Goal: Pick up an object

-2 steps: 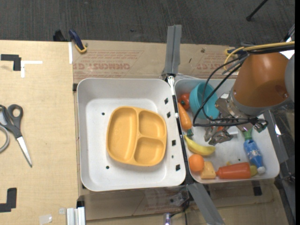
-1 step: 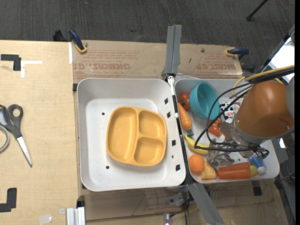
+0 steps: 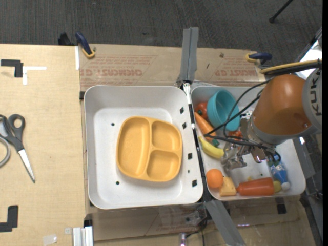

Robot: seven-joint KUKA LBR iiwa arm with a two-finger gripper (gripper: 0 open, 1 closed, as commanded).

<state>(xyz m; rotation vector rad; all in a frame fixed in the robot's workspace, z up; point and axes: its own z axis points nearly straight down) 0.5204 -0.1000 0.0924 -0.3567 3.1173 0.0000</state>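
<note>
Over the right bin (image 3: 294, 152), the arm (image 3: 279, 111) reaches down.

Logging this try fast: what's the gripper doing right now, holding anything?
Gripper: low in the right bin, beside the banana; open or shut cannot be told, and nothing is seen held.

This looks like a robotics lab or test cell, not a home. Two shallow white plastic bins (image 3: 92, 152) sit side by side on a flat brown cardboard sheet (image 3: 41, 152) printed with reversed lettering and held down by blue-and-yellow spring clamps (image 3: 84, 44). Black tape corner marks (image 3: 12, 65) are stuck to the cardboard, and grey-handled scissors (image 3: 19, 142) lie beside them. Beyond the bench lies dark grey carpet flooring (image 3: 128, 9). Loose black cables (image 3: 241, 104) hang from the grey and orange industrial robot arm (image 3: 282, 109).
</note>
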